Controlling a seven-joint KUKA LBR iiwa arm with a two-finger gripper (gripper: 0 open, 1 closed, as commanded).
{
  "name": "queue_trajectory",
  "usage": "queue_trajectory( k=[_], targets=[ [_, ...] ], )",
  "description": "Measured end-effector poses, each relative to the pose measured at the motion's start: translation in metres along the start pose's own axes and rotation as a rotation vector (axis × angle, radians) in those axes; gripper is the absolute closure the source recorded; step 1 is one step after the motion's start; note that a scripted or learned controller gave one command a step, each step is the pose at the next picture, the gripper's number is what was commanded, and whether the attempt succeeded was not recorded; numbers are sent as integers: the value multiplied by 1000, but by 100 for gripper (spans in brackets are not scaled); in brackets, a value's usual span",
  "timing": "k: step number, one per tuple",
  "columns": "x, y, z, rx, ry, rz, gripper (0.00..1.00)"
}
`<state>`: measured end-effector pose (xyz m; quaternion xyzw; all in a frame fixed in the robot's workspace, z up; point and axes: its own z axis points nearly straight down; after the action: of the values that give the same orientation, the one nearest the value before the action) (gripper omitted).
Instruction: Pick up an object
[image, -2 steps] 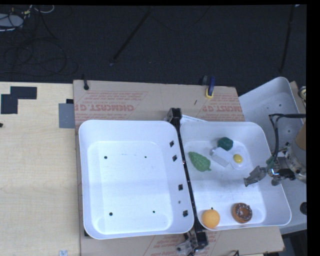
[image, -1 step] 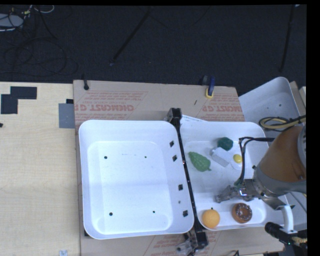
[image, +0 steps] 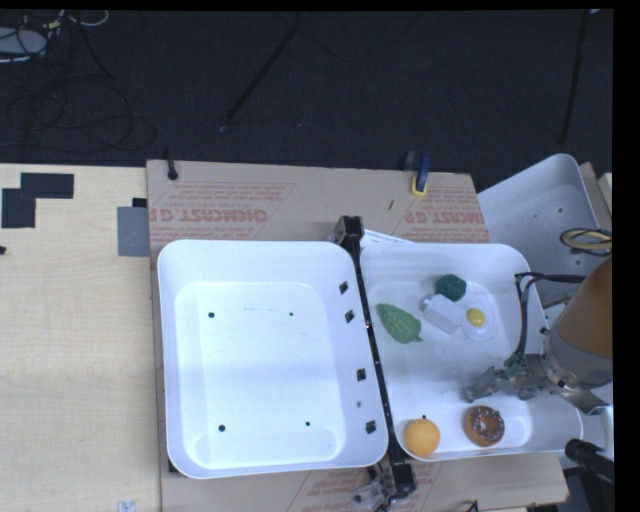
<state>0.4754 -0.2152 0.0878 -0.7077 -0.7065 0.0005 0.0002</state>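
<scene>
Dark floor (image: 300, 80); pale wooden bench (image: 70, 350)

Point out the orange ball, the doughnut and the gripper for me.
orange ball (image: 421, 437), camera view, middle of the ball, right bin's near left corner.
doughnut (image: 485, 426), camera view, on its brown ring.
gripper (image: 487, 382), camera view, at the fingertip end above the doughnut.

Two shallow white bins sit side by side on a bench. The right bin (image: 400, 265) is the landmark. Inside it, a green leafy toy (image: 399, 324) lies near its left wall, a dark green piece (image: 451, 287) and a clear packet with a yellow spot (image: 458, 315) sit toward its far side, and an orange ball (image: 421, 437) and a brown doughnut (image: 485, 425) rest along its near wall. The gripper (image: 487, 383) (metal, reaching from the bin's right) hangs just above the doughnut. The left bin (image: 260, 265) adjoins the landmark's left wall.
</scene>
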Motion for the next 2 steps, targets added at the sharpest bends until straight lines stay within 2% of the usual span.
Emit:
queue_trajectory(
  k=[1,2],
  targets=[
    [0,2,-210,-16,-6,-4,0],
    [3,25,-81,7,4,-3,0]
  ],
)
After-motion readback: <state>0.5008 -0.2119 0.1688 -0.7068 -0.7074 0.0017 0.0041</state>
